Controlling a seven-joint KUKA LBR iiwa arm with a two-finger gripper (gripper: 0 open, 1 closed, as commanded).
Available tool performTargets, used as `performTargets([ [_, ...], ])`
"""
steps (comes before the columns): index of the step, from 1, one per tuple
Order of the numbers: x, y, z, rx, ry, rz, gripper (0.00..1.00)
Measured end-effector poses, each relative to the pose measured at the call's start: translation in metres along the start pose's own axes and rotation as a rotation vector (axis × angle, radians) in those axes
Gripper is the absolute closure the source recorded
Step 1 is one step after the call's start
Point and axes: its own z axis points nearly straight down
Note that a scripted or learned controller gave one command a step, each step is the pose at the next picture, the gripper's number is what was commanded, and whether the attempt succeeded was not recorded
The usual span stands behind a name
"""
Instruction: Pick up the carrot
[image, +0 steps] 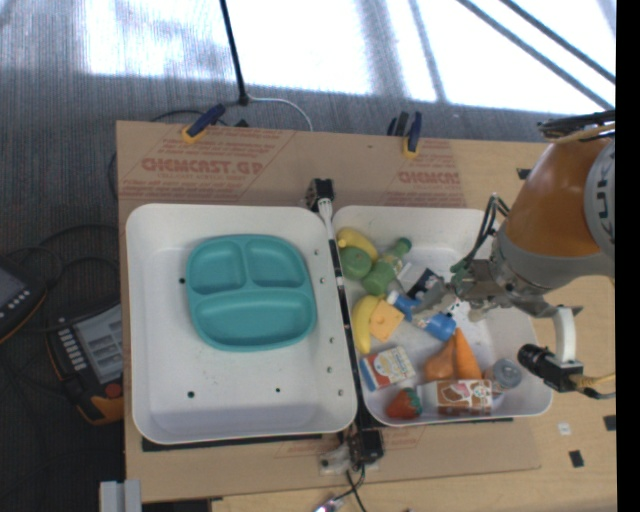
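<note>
The orange carrot (460, 356) lies in the right bin (520, 405), near its front, between a small carton and a grey cap. My gripper (443, 296) hangs over the middle of that bin, a little behind and to the left of the carrot. It is just above a small blue item (441, 326). Nothing shows held in it. The grey arm with its orange band (565, 200) comes in from the right.
The right bin is crowded: a yellow banana (356, 243), green pieces (361, 266), a yellow block (384, 321), a carton (386, 368), a red fruit (404, 404), a brown packet (463, 396) and a grey cap (506, 375). A teal divided plate (250, 291) lies in the left bin (160, 390).
</note>
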Motion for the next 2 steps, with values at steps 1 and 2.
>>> performTargets([
  [1, -0.048, -0.005, 0.102, -0.006, 0.000, 0.058, 0.00],
  [2, -0.048, -0.005, 0.092, -0.007, -0.002, 0.059, 1.00],
])
